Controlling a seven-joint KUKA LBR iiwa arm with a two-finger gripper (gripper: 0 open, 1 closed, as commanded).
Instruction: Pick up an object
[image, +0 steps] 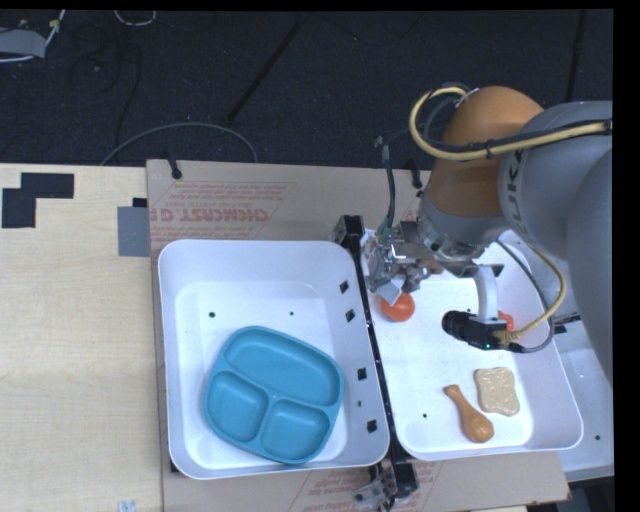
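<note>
My gripper hangs over the left part of the right bin, close to the divider between the two bins. A small orange-red round object sits right at the gripper's lower tip, touching or nearly touching it. The gripper body hides part of this object, so I cannot tell whether it is held. A tan toast-shaped piece and a brown drumstick-shaped piece lie in the right bin's lower right, apart from the gripper.
A blue divided plate lies in the left bin. The grey arm with its orange band crosses the upper right of the right bin. Black clips line the divider between the bins.
</note>
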